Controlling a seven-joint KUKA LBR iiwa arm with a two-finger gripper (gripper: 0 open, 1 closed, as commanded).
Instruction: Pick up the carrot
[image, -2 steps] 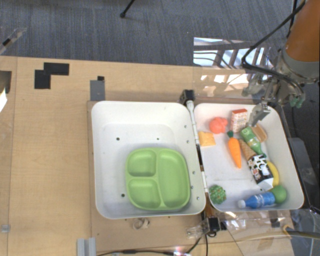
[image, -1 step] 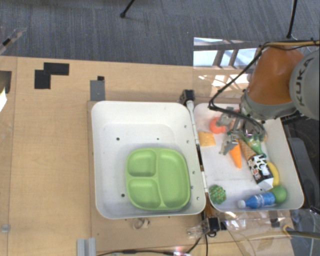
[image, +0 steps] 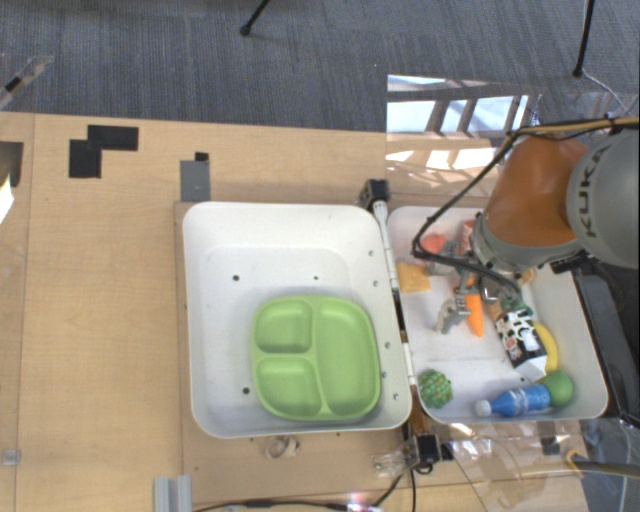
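Observation:
The carrot (image: 475, 318), small and orange, lies on the floor of the right bin (image: 590, 400) near its middle. My gripper (image: 468, 308) hangs straight over it, under the grey wrist and orange band. One grey finger (image: 447, 319) stands left of the carrot, and the other sits close on its right, partly hidden by the wrist. The fingers are apart with the carrot between them, still resting on the bin floor.
In the right bin are a tan block (image: 412, 277), a red-orange item (image: 432, 243), a black-and-white carton (image: 518, 335), a banana (image: 549, 350), a green spiky ball (image: 434, 388), a blue bottle (image: 516, 402) and a green ball (image: 560, 388). The left bin (image: 220, 250) holds a green divided plate (image: 315, 357).

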